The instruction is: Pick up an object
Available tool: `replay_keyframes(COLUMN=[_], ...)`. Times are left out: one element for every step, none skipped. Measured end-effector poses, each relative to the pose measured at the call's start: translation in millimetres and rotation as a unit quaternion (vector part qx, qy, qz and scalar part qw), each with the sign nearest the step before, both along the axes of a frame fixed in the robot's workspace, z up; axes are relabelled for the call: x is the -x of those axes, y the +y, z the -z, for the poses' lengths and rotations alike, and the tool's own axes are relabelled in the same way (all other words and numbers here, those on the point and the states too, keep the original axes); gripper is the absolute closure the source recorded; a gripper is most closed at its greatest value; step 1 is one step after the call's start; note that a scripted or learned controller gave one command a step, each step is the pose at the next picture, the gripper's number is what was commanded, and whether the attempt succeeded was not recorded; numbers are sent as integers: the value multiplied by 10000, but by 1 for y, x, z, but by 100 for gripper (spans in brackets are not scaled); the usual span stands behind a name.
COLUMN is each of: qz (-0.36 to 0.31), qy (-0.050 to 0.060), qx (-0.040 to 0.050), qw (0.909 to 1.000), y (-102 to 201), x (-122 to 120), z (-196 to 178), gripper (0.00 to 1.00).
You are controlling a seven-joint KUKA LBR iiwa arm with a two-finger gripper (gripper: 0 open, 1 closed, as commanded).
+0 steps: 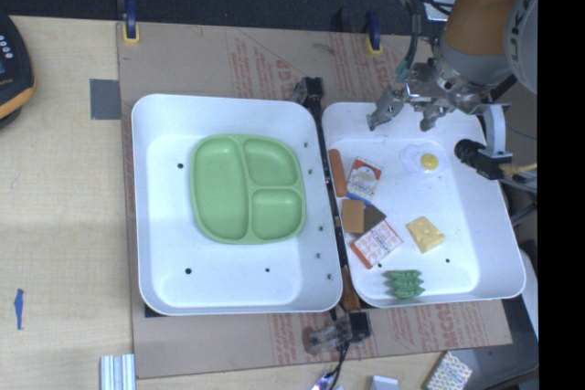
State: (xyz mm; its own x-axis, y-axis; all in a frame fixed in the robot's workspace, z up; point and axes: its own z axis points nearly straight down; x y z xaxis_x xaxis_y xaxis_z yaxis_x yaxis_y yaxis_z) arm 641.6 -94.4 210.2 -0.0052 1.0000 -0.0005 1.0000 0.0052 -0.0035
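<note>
Camera view: I see my gripper [409, 111] with fingers spread apart, holding nothing, over the far edge of the right bin [475, 283]. That bin holds two snack packets [363, 179], one cheese wedge [425, 234], one green pea pod [403, 283], one sausage [337, 173] and one yellow coin [429, 163]. Left bin [164, 288] holds one green divided plate [247, 188].

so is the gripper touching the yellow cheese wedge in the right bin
Apart. The camera view shows the gripper over the right bin's far edge, with bare white floor between it and the yellow cheese wedge nearer the front.
</note>
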Motion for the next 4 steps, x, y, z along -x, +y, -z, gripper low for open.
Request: replay_keyframes(qz=[14,-21,23,10], qy=[65,-12,-32,17], qx=[-9,-6,19,-14], qw=[10000,10000,10000,10000], y=[-19,-25,-90,-43], x=[86,17,5,94], z=[74,118,76,16], gripper=[0,0,0,0])
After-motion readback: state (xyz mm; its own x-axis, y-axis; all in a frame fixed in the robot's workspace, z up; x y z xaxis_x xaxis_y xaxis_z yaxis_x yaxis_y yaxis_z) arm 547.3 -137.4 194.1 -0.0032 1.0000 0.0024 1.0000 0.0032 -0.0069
